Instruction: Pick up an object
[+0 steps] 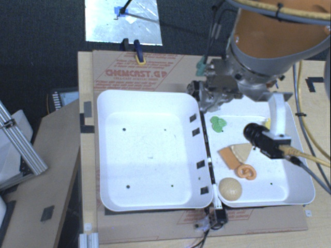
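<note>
Arm bent low — over right bin.

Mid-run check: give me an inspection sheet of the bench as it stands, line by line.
Surface: two shallow white bins side by side, left bin and right bin, on a cardboard sheet.
Job's things: in the right bin, a green piece, an orange wedge touching a tan wedge, an orange ring and a beige ball.
Clutter: nothing seen.
Grippers: the pincer hangs at the right bin's far left corner; fingers unclear.
Cables: yellow cable off a black unit.
Surroundings: foil sheet on dark carpet.
</note>
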You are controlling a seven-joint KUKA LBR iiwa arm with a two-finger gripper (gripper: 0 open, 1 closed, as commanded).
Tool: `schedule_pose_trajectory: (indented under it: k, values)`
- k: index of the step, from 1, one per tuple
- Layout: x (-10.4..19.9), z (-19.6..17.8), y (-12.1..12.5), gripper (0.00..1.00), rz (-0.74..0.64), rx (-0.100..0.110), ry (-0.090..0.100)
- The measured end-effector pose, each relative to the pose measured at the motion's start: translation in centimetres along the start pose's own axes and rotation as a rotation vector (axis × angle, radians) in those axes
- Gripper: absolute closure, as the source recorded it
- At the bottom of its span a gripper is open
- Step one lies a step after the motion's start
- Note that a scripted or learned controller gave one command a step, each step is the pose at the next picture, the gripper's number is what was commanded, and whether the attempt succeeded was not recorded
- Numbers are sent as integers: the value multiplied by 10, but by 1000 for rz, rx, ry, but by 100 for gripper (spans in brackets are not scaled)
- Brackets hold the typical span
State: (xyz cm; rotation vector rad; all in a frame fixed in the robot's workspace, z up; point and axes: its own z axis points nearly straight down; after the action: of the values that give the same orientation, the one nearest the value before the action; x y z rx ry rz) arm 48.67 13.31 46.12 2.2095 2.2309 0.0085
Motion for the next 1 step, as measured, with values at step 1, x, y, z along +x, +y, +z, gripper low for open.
schedule_pose_trajectory:
  k: [1]
  values:
    - [55, -37, 1, 100, 0, 0, 1]
